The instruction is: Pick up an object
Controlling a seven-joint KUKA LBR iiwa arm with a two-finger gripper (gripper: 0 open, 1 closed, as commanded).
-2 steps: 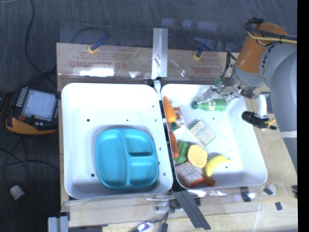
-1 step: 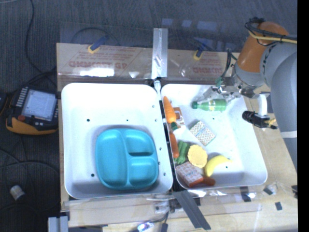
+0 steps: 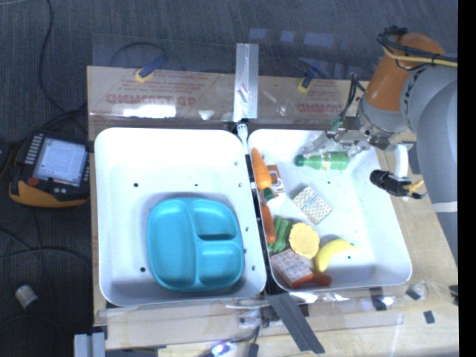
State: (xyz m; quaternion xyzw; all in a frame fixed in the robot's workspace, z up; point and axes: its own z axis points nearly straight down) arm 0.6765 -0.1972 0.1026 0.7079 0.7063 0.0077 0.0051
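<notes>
Gripper (image 3: pixel 343 136) is hanging over the back edge of the right bin (image 3: pixel 387 229), right at the cap-less end of a green bottle (image 3: pixel 323 160) that's lying on its side near that bin's far edge. Honestly can't tell what its business end is doing, it's all a blur of metal and shadow up there, so I'm not calling it a grab. The bottle is looking like it's resting on the bin floor, not lifted.

Everything else is crowding the near-left corner of the same bin: a carrot (image 3: pixel 260 169) lying along the left wall, a checkered packet (image 3: pixel 312 204) toward the middle, a yellow round thing (image 3: pixel 303 239), a banana (image 3: pixel 332 252) just beside it, and some green and red bits I can't name tucked under them.

The left bin (image 3: pixel 126 162) is carrying a blue divided tray (image 3: pixel 196 245) toward its near edge.

So as far as progress goes, I'm guessing the arm is lining up on the bottle. Nothing is picked yet; closing, gripping and lifting are all left to do.
</notes>
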